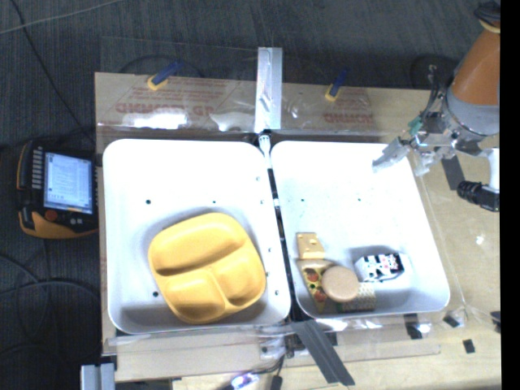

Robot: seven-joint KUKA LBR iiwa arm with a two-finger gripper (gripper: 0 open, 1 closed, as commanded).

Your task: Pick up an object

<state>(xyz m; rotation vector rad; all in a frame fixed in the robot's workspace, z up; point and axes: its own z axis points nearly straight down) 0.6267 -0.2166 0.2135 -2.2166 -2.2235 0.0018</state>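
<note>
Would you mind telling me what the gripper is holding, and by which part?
Nothing: the gripper hangs over the right bin's far right corner with nothing between its fingers.

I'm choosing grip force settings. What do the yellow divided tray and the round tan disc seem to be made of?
Yellow tray: probably molded plastic, smooth with a soft sheen; its rounded compartment ridges and even color suggest this. Tan disc: matte and uniformly colored, possibly wood or a toy-food plastic; too small to tell. Both lie in white bins that look like glossy thin plastic.
</note>
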